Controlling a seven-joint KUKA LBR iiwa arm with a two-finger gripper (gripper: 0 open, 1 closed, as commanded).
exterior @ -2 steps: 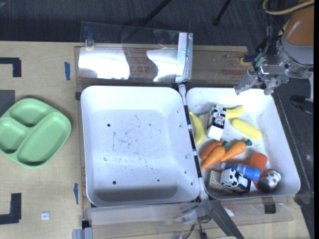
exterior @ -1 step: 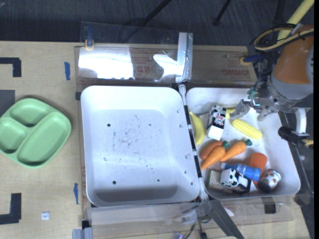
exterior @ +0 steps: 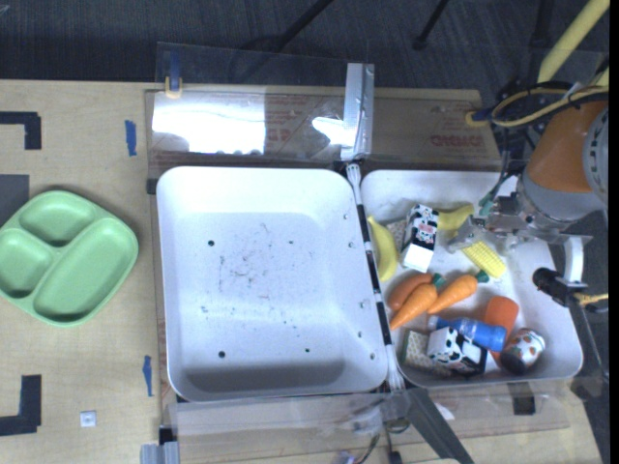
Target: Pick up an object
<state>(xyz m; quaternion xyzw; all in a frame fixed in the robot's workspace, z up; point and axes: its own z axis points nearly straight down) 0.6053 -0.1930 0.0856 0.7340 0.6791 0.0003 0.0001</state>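
We see the gripper (exterior: pixel 476 230) low in the right bin (exterior: pixel 566 361), near its far edge; the corn cob (exterior: pixel 485 257) lies just beneath, its long axis slanting toward the bin's right wall. We cannot tell the jaws' state.

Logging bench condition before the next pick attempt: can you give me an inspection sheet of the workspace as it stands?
Surface: wooden bench bearing a left bin with only scuffs and dots, and a right bin full of toys.
Job's things: two carrots, banana, corn cob, two cow-print cartons, blue bottle, orange piece, round ball.
Clutter: green divided plate left of the bins.
Grippers: gripper low over the right bin by the corn cob; grip unclear.
Cables: yellow and black cables above the arm.
Surroundings: clear panel behind the bins, blue tape marks, dark floor.
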